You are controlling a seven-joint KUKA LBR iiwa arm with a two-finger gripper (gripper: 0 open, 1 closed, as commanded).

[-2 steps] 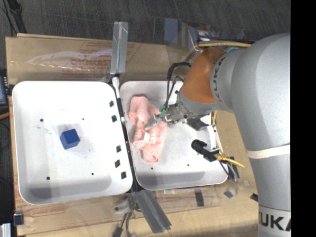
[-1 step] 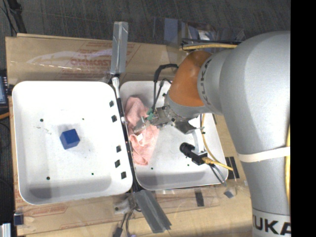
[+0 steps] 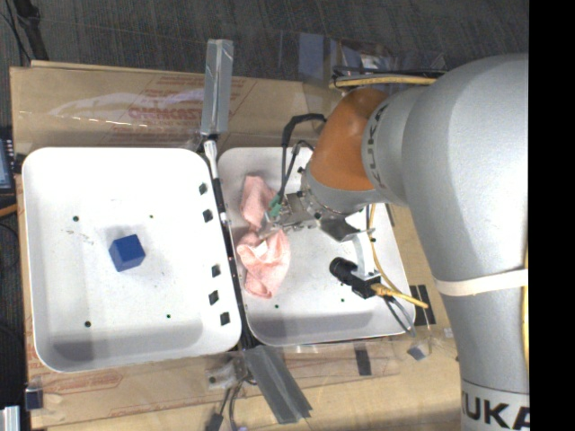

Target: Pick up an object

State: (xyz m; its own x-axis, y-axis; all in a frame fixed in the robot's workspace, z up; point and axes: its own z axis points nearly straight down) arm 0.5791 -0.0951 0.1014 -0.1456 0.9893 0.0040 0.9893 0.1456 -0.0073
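Observation:
A crumpled pink cloth (image 3: 261,233) lies along the left wall of the right bin (image 3: 305,323). My gripper (image 3: 280,215) reaches down at the cloth's right edge, about halfway along it, touching or just above the fabric. The metal of the wrist hides the fingertips. A blue cube (image 3: 128,251) rests alone in the left bin (image 3: 54,187), left of its middle.
The big grey arm with its orange band covers the right bin's upper right part and the bench beyond. A raised divider with black clips runs between the two bins. Brown cardboard lies under and behind the bins.

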